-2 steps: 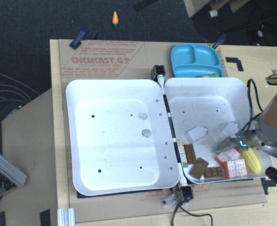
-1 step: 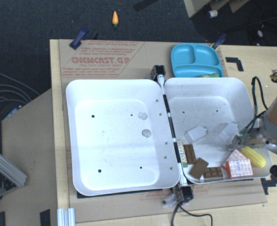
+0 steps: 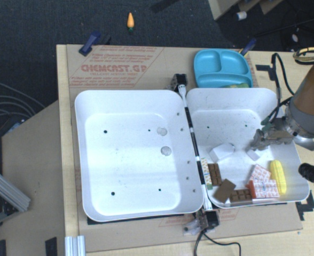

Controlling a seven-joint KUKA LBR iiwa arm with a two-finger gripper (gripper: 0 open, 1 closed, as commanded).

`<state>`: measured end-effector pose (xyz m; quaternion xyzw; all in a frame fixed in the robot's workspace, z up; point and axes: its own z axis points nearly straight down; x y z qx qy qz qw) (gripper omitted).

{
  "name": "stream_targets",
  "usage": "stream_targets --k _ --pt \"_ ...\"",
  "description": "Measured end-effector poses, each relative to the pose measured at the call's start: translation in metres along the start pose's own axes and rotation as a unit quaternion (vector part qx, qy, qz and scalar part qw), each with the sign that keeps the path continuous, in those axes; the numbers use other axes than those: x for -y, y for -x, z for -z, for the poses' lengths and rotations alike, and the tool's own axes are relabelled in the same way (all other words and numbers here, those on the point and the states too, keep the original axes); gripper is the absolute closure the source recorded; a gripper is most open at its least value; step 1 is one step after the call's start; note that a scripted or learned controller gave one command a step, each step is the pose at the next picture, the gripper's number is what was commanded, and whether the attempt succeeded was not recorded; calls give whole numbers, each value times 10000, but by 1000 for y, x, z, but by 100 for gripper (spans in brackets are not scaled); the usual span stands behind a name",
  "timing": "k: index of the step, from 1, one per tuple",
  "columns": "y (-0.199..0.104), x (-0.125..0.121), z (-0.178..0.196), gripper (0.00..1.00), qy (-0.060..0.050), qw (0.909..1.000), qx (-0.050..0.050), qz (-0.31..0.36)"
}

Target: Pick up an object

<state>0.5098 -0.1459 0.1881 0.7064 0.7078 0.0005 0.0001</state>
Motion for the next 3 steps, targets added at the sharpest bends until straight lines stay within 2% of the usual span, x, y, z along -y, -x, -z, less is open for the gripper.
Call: stream_targets --k 1,2,3 --pt "-136 31 -4 100 -22 10000 -5 -5" --pt "-136 31 -4 0 -20 10000 -3 -9" --pt "-159 31 -4 0 -13 10000 0 -7"
